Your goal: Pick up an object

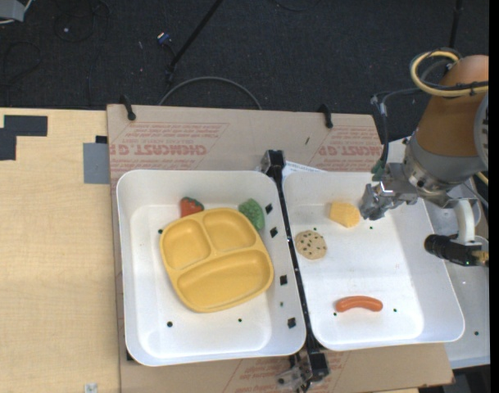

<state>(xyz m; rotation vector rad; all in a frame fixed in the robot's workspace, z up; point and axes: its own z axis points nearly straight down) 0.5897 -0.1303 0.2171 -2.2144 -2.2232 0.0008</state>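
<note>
The place looked like a robotics lab or test cell rather than a home. Two white bins (142,219) sat on a sheet of printed cardboard (183,137) over a plywood bench (44,260), and loose cables (208,88) trailed across dark carpet (274,39) behind. Black tape patches (15,133) marked the bench, and the food in the bins was toy plastic.

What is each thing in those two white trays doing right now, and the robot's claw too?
yellow divided plate: flat in left bin, compartments bare.
red toy: tucked behind plate.
green toy: at plate's upper right edge.
yellow chunk: lying loose in right bin, beside gripper.
cookie: flat, untouched.
sausage: lying flat, near front.
gripper: low beside chunk, holding nothing visible.
</note>
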